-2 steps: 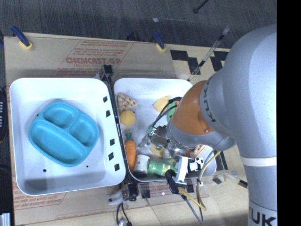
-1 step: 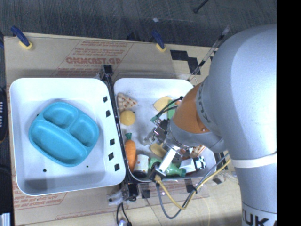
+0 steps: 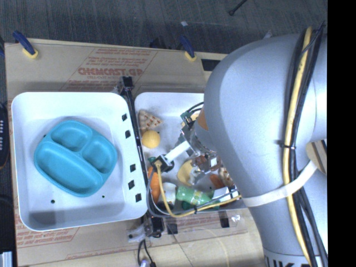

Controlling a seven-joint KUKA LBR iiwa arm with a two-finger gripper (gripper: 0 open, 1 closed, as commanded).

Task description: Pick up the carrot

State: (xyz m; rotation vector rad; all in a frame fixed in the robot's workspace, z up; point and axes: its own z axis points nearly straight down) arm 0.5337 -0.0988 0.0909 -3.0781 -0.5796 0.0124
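One carrot [image 3: 154,186] lies against the left wall of the right bin [image 3: 167,100], at its near end, partly under a cable. Just right of it sits a green bottle [image 3: 192,195]; farther back, a yellow ball [image 3: 150,139] and a waffle [image 3: 148,119]. Whether the gripper [image 3: 192,149] over this clutter grasps anything, I cannot tell. A blue tray [image 3: 75,157] fills the left bin [image 3: 28,193].

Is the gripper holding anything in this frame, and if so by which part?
Cannot be told: the two-finger gripper hangs low in the right white bin, near the orange carrot, with its tips hidden among clutter.
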